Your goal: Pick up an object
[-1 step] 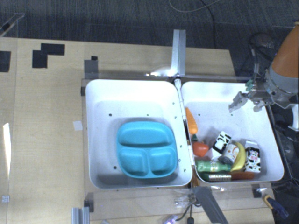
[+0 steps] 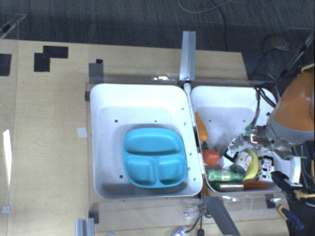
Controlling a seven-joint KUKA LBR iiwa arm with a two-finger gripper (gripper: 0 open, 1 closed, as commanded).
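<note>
Wooden bench (image 2: 49, 146) w/ two white bins, dark carpet at frame top. Left bin (image 2: 106, 102) holds blue divided tray (image 2: 155, 156). Right bin (image 2: 221, 102), lower right: banana (image 2: 252, 163), green bottle (image 2: 224, 175), tomato (image 2: 211, 157), carrot (image 2: 201, 127). Gripper (image 2: 246, 144) just above the banana; can't tell its state.

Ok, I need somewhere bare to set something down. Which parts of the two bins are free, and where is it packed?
Left bin: bare floor along the far wall and left wall, around the blue divided tray. Right bin: bare floor at the far end, between the carrot and the arm. Crowded: its near end, where tomato, green bottle and banana pile up beside the gripper.
</note>
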